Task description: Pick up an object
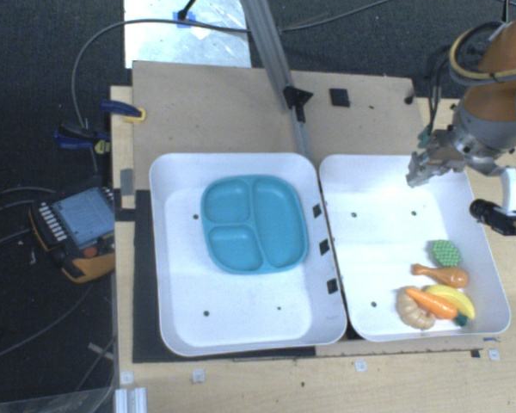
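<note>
Nearest to us, packed into the near right corner of the right-hand shallow white bin (387,231), sits a small heap of plastic toy food: a tan croissant-shaped piece (413,310), an orange carrot (440,304) lying across it, a yellow banana (454,298) touching the carrot, a brown chicken drumstick (443,274) just behind, and a green knobbly round piece (445,252) behind that. These are what we could pick from. The left-hand white bin (181,308) carries a blue three-compartment plastic plate (254,223).

We see the gripper (423,167) over the far edge of the right bin, well apart from the heap, hanging below the grey arm with its orange band (499,54). Whether it is spread or closed we cannot tell at this size; nothing is visibly between its tips.

We judge the clutter to be the main risk. Since the pieces touch and overlap, a descent on one may land a fingertip on its neighbour, shove the heap aside, or close on two at once and drop both. The corner adds a second hazard: the heap lies close against the bin's walls, so a finger coming down on that side may strike the rim or find no room. Rounded, smooth shapes such as the banana and drumstick could squirt out of a pinch that is off-centre. The green piece, standing slightly clear, looks to us the safest target.
</note>
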